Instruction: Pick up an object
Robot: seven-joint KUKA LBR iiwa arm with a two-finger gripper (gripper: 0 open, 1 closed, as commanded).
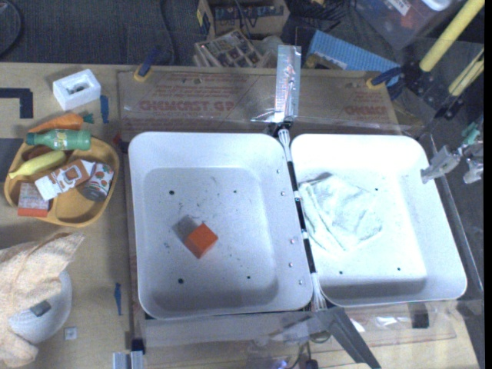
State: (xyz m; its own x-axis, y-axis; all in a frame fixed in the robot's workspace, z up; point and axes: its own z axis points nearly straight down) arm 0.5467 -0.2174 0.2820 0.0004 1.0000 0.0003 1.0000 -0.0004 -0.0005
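Observation:
A small orange cube (202, 240) lies on the floor of the left bin (154, 160), a little left of its middle and toward the front. A dark grey patch (185, 226) touches the cube's upper left corner; I cannot tell if it is a shadow or a separate piece. In the right bin (400, 156) a crumpled white, see-through sheet (340, 211) lies against the left wall, beside the seam between the two bins.
A yellow bowl (77, 210) with toy food and a green bottle stands on the bench to the left. A white box (77, 88) sits behind it. A grey metal bracket (444, 162) hangs over the right bin's right rim. A yellow pole (457, 21) slants at the top right.

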